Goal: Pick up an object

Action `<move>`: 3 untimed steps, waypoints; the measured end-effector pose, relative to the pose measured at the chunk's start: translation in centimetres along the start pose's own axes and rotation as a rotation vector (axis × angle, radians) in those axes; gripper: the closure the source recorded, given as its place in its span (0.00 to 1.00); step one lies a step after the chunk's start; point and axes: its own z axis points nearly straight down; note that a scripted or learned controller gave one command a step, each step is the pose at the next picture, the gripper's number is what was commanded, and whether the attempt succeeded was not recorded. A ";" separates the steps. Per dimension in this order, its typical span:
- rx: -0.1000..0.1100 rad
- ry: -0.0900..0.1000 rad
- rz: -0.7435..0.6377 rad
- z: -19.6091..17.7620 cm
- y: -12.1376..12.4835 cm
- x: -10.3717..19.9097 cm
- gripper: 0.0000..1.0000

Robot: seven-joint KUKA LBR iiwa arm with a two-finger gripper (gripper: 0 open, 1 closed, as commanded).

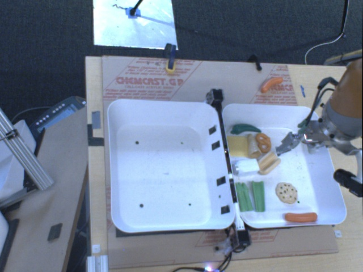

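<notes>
The right bin (pixel 326 177) holds several toy foods: a green pepper (pixel 245 128), a pretzel (pixel 262 142), a yellow cheese block (pixel 238 146), a bread roll (pixel 269 164), a small white piece (pixel 245 166), two green sticks (pixel 250 196), a chocolate-chip cookie (pixel 286 192) and an orange sausage (pixel 300 217). My gripper (pixel 285 144) reaches in from the right and points left. It hangs just right of the pretzel and above the upper end of the bread roll. I see nothing held in it.
The left bin (pixel 164 103) sits beside the right one, with black clips (pixel 218 146) along the shared divider. Another orange sausage (pixel 272 84) lies on the cardboard behind the right bin. A yellow clamp (pixel 170 67) stands at the back edge.
</notes>
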 end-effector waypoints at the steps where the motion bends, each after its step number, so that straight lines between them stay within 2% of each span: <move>1: -0.018 -0.005 0.003 10.0 -0.5 1.8 0.00; 2: -0.033 -0.013 0.004 10.8 -0.7 5.1 0.00; 3: -0.040 0.004 -0.001 9.2 -0.2 5.9 1.00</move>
